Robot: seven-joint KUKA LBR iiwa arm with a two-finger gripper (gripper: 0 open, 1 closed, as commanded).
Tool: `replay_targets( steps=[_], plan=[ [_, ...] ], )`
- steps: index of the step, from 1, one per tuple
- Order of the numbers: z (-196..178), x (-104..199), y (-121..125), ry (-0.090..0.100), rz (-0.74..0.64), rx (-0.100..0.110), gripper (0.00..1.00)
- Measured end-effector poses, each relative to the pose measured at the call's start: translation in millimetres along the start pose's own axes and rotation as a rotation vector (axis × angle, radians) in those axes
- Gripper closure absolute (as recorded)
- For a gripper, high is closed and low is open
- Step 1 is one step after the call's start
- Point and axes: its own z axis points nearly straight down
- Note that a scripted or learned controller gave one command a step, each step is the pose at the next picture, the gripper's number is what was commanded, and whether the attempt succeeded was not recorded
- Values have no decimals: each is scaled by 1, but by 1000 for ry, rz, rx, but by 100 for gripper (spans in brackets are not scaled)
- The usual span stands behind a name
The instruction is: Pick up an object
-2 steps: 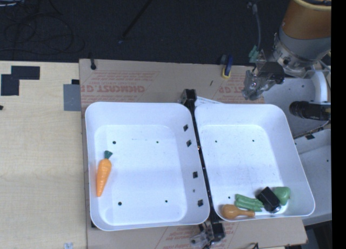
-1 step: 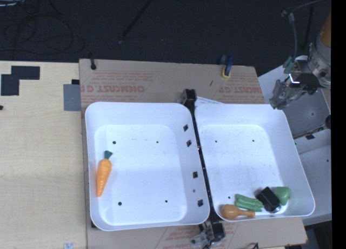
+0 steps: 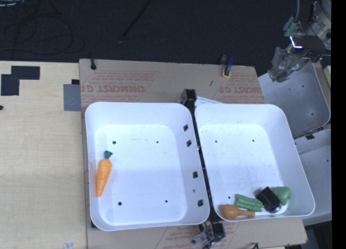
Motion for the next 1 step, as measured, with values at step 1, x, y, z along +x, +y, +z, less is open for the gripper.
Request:
replay_targets(
  steps=[1],
  plan=[
    [-54,122,14,4,-9,5,100]
  ],
)
